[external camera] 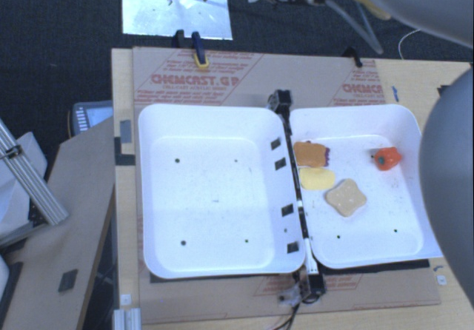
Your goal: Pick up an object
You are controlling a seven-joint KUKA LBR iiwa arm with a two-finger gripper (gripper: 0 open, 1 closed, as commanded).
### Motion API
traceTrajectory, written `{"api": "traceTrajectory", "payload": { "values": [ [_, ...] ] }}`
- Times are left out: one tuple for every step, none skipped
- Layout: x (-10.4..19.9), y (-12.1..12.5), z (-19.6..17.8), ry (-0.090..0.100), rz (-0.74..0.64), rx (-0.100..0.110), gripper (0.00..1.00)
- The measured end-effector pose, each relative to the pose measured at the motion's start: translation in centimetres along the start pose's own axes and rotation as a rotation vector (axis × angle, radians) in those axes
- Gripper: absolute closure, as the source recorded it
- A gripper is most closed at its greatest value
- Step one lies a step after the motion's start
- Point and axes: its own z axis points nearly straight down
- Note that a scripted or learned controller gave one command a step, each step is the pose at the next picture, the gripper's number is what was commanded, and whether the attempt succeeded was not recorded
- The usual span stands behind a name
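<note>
a wooden bench on dark carpet carries two shallow white bins side by side. the left bin holds nothing to grasp; the right bin holds four small things gathered toward its left wall: an orange block just by the divider, a yellow piece touching below it, a tan piece nearer the front, and a red-orange piece apart toward the right wall. the grey arm looms over the right edge; its jaws' state cannot be told. the tan piece sits freest for a pick.
</note>
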Motion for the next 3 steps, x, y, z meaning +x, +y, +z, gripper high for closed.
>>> {"api": "traceTrajectory", "payload": {
  "values": [
    [0.0, 0.0, -1.2, 0.001, -0.004, -0.003, 1.0],
    [0.1, 0.0, -1.1, 0.001, -0.005, -0.002, 0.0],
    [0.1, 0.0, -2.3, 0.002, -0.009, -0.004, 1.0]
  ]
}}
